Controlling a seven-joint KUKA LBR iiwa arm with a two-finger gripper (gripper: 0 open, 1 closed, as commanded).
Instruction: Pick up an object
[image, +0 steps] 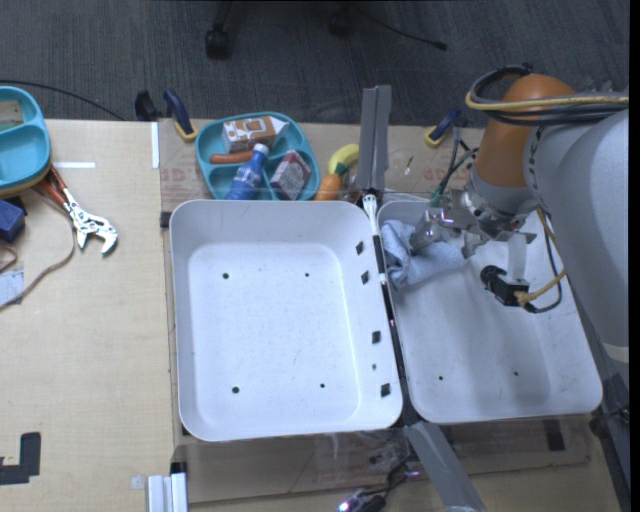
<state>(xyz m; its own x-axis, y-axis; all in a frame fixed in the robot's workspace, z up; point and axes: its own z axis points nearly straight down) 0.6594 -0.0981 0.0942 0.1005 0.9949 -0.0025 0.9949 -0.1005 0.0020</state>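
Note:
A crumpled pale blue-grey cloth (408, 258) lies in the back left corner of the right bin (500, 385), bunched against the wall shared with the left bin. My gripper (437, 228) hangs low over the back of the right bin, right at the cloth's upper right edge. The grey arm with its orange band (520, 135) comes in from the right above it. A black cable loops below the wrist over the bin floor. The gripper's metal body hides where its tip meets the cloth.
The left bin (275, 415) sits beside the right one, with a grey post (374, 135) behind their shared wall. A teal tray (215, 160) of small items and a banana (343, 158) lie behind the bins. A wrench (88, 226) rests on the bench at left.

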